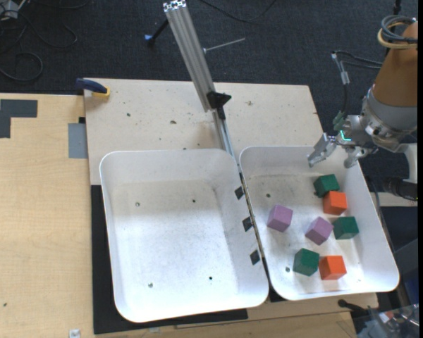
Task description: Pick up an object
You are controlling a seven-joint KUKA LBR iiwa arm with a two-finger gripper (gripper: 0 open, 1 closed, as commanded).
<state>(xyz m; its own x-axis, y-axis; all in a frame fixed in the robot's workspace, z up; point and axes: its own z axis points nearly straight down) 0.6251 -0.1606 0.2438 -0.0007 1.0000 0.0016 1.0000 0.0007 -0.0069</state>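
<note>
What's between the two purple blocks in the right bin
Nothing: in the camera view, only bare white bin floor separates the left purple block from the right purple block. They lie apart, not touching.

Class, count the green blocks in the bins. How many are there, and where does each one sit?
3, all in the right bin: one at the back near the pincer, one at mid-right, one at the front.

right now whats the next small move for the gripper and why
Probably lower the gripper toward the green block just below it in the view. The fingers look spread and hold nothing, hovering near the right bin's upper rim. That green block is the closest one, though it touches an orange block, so a slight shift off that side may help.
</note>
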